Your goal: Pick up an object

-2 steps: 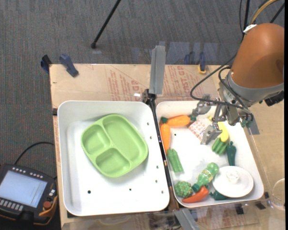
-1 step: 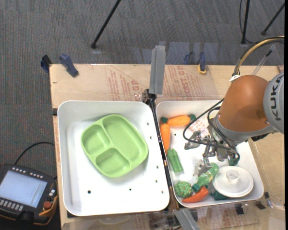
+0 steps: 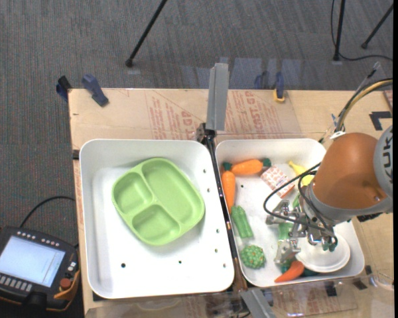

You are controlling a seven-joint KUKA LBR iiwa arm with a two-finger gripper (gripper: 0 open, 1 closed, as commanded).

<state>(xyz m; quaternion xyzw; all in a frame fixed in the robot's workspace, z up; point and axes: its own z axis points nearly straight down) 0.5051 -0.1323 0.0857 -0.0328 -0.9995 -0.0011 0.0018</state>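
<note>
The right bin [image 3: 252, 152] holds several toy foods: an orange carrot [image 3: 247, 167] at the back, a second carrot [image 3: 229, 189] along the left wall, a green cucumber [image 3: 241, 222], a green knobbly ball [image 3: 253, 256], a red-and-white packet [image 3: 274, 176], a yellow piece [image 3: 298, 169] and a white bowl [image 3: 326, 257]. A further orange carrot [image 3: 290, 271] lies at the front. My gripper [image 3: 290, 247] hangs low over the front right of this bin, just above that front carrot and beside the bowl. The orange wrist band hides part of the bin.
The left bin [image 3: 99, 158] carries a light green divided plate [image 3: 158, 201]. A grey upright post [image 3: 217, 98] stands behind the wall between the bins. A teach pendant [image 3: 30, 264] lies on the floor at the lower left. Cables loop around the wrist.
</note>
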